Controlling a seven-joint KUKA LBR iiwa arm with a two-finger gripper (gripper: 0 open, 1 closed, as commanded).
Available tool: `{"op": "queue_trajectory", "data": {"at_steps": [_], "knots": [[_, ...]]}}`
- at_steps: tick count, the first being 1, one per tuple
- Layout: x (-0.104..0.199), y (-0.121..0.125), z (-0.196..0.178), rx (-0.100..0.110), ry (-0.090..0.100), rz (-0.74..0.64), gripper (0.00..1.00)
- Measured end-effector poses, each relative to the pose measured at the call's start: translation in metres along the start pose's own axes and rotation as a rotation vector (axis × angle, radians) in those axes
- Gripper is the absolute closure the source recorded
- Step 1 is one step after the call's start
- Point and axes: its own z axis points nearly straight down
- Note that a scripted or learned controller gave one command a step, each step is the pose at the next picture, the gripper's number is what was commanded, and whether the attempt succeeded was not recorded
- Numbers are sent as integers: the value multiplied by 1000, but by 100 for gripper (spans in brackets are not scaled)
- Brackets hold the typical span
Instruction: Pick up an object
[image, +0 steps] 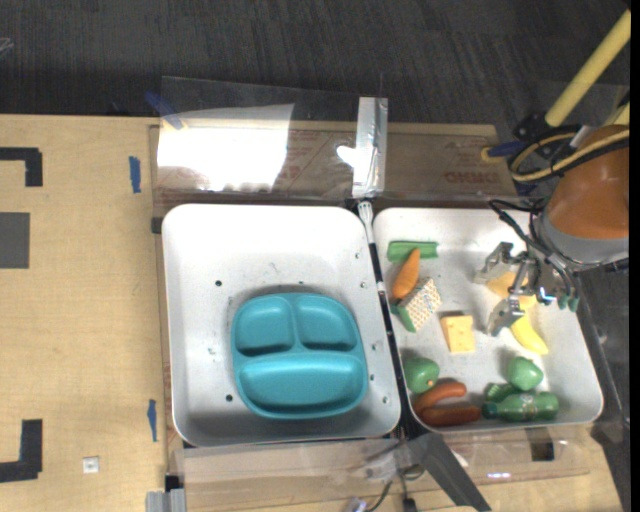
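From the camera view my pincer (512, 288) hangs low in the right bin (585, 395), fingers apart; the yellow banana-like piece (528, 337), I think, lies just below them, its long axis slanting down-right, not yet gripped.

Teal divided tray (298, 352) in left bin (190, 250)

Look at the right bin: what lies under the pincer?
Under the pincer lie yellow pieces, one reaching out toward the bin's near right. The metal fingers cover their upper parts, so their full shape and number stay hidden.
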Motion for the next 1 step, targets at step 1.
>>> {"op": "queue_trajectory", "data": {"at_steps": [1], "knots": [[9, 2, 7, 3, -5, -32, 0]]}}
